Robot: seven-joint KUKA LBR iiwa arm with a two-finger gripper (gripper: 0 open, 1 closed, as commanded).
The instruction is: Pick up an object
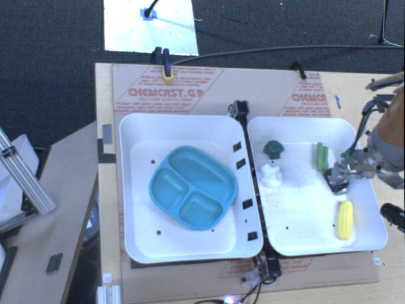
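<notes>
Hanging low over the right bin (pixel 364 233), the hand (pixel 335 181) sits near that bin's right wall, with the grey arm (pixel 386 147) reaching in from the right edge. Whether its grip is apart or together I cannot tell; the dark metal at the tip is too small and blurred to read, and nothing shows clamped in it.

Four candidates lie in this bin. A green stick-shaped piece (pixel 322 157) lies just beside the hand, up and to its left. A yellow corn cob (pixel 344 220) lies below the hand, near the bin's front right corner. Further left, well apart from the hand, a dark green broccoli-like piece (pixel 273 148) sits above a small white crumpled thing (pixel 271 175), the two close together.

The left bin (pixel 136 233) carries a blue divided plate (pixel 193 187), with no loose object on it.

Judging by this, the pick is not yet done: every object rests on the bin floor. What remains is settling on one target, likely the green stick or the corn, closing on it and lifting it free
</notes>
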